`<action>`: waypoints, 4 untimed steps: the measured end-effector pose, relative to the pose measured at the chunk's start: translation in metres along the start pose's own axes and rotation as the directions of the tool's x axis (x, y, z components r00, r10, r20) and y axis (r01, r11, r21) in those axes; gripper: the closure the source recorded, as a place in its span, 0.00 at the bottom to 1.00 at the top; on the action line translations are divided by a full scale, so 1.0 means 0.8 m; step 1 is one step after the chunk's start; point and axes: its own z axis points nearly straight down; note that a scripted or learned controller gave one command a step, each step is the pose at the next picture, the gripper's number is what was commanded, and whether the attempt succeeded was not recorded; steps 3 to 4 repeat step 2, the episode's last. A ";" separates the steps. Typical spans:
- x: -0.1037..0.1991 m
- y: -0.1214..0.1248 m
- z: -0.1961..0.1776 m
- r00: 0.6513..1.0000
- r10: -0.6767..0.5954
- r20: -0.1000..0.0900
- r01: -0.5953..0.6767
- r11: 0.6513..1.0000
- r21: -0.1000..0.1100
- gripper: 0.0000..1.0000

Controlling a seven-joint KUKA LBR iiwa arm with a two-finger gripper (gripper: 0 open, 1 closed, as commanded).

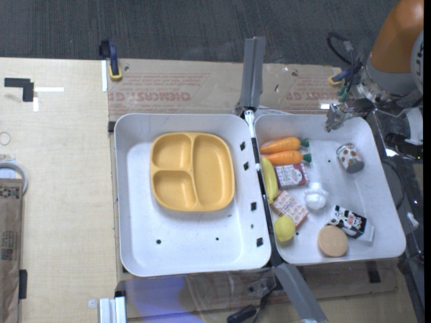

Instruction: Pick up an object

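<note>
My gripper (335,118) hangs over the far right corner of the right bin (381,155), with nothing visible between its fingers. Below it in that bin lie two carrots (283,151), a banana (269,178), a lemon (284,228), two small red-and-white packets (291,192), a white lump (315,198), a patterned can (349,158), a black-and-white carton (350,221) and a tan round disc (333,241). The can is the nearest object to the gripper, a little in front and to the right.
The left bin (135,207) holds a yellow three-compartment plate (193,171). A grey divider bar (252,73) stands between the bins at the back. Cables and the orange-banded arm (399,39) crowd the right side.
</note>
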 end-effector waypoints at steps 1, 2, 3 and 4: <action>0.077 0.016 -0.150 0.986 -0.165 0.000 0.165 0.986 0.000 1.00; 0.073 0.014 -0.117 0.950 -0.311 -0.001 0.311 0.950 0.001 1.00; 0.073 0.014 -0.117 0.950 -0.311 -0.001 0.311 0.950 0.001 1.00; 0.073 0.014 -0.117 0.950 -0.311 -0.001 0.311 0.950 0.001 1.00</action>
